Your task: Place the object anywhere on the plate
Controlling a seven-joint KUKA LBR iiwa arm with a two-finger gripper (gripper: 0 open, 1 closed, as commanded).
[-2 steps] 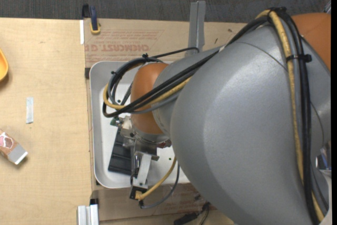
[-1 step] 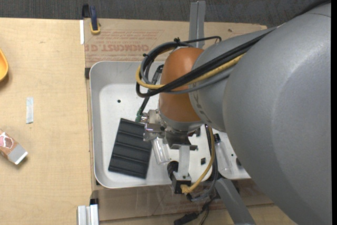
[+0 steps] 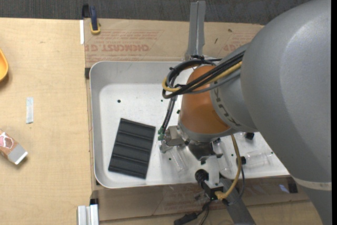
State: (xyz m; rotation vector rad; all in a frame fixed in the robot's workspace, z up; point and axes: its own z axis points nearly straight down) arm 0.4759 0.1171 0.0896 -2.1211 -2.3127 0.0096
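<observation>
The black ribbed plate (image 3: 132, 148) lies lower left in the white bin (image 3: 105, 87), long axis running top-right to bottom-left. The tool (image 3: 181, 158) hangs just right of it; can't tell its state.

My arm (image 3: 295, 87) has smooth grey casing with a glossy orange band (image 3: 202, 105). White bin (image 3: 113, 92): smooth, matt. Black ribbed slab (image 3: 131, 148): matt. Bench (image 3: 42, 166): wood-look.

Wooden bench (image 3: 47, 60), white bin (image 3: 100, 113) on it, small wrapped item (image 3: 11, 147)
</observation>
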